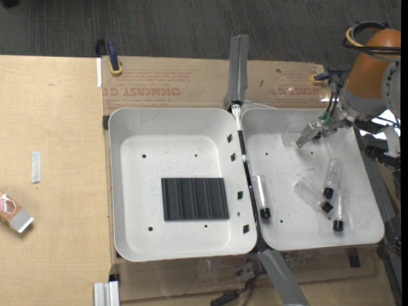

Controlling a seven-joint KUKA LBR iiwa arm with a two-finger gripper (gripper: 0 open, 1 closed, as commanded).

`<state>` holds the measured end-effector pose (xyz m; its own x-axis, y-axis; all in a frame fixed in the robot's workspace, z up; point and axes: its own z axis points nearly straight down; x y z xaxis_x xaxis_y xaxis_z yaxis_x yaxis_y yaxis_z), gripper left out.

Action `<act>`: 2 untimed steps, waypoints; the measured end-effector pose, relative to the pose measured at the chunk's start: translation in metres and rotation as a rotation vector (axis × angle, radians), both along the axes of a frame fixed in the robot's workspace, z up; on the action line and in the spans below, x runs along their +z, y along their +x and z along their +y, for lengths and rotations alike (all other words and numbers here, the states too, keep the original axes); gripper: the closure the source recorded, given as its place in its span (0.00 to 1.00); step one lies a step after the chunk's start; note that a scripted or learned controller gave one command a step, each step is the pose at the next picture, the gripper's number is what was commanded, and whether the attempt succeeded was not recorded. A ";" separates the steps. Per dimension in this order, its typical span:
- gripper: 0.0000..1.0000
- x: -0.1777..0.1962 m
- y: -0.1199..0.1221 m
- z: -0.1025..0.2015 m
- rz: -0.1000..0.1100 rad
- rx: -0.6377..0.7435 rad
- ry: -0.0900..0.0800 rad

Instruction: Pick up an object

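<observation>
The arm enters from the right of the camera view, its orange band uppermost and the wrist angled down and to the left, so that the gripper sits low over the far part of the right bin. Whether the fingers are spread or pressed together cannot be determined at this resolution, and no item is visible between them. Two shallow white bins stand side by side; the left bin lies well to the left of the fingers and contains one dark ribbed rectangular block, lying flat with its ribs running toward and away from the camera. The right bin contains three clear tubes with black caps. One capped tube lies along the bin's left wall, nearer the camera than the fingers and to their left, long axis running near-to-far, cap at the near end. The other two tubes lie close together nearer the camera than the fingers and slightly to their right, long axes also roughly near-to-far, caps toward the near end. All three tubes are apart from the fingers.
</observation>
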<state>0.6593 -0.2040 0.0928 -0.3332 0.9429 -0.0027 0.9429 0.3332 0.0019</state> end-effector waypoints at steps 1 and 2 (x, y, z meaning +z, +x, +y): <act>0.00 0.001 0.001 -0.003 0.000 0.020 0.001; 0.00 -0.001 0.000 0.005 0.002 0.055 0.000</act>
